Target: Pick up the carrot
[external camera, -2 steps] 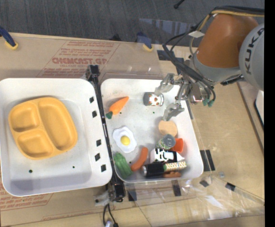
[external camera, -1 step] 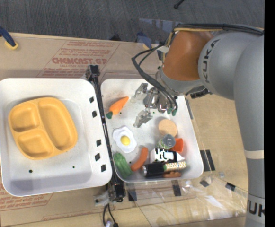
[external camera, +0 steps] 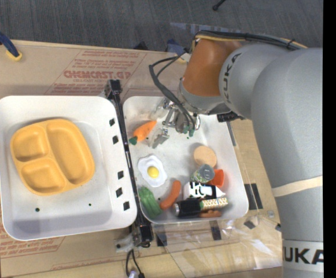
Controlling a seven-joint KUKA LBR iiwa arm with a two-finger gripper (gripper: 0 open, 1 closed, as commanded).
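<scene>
The gripper (external camera: pixel 169 126) hangs in the right bin (external camera: pixel 228 149) just beside the carrot (external camera: pixel 144 131), its fingers seemingly apart, gripping nothing.

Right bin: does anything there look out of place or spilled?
Nothing looks spilled or damaged. The toys are crowded at the right bin's near end, while the carrot lies apart by its left wall, beside the gripper.

bins (external camera: pixel 6 172): white plastic, smooth, faint sheen
tray (external camera: pixel 52 155): yellow plastic, matt, smooth
carrot (external camera: pixel 143 131): orange plastic, green top, smooth
egg (external camera: pixel 152 171): glossy plastic
arm (external camera: pixel 272 109): grey, smooth, satin; orange band glossy
gripper (external camera: pixel 170 123): bare metal, shiny
bench (external camera: pixel 69 68): brown cardboard, matt, red print
</scene>
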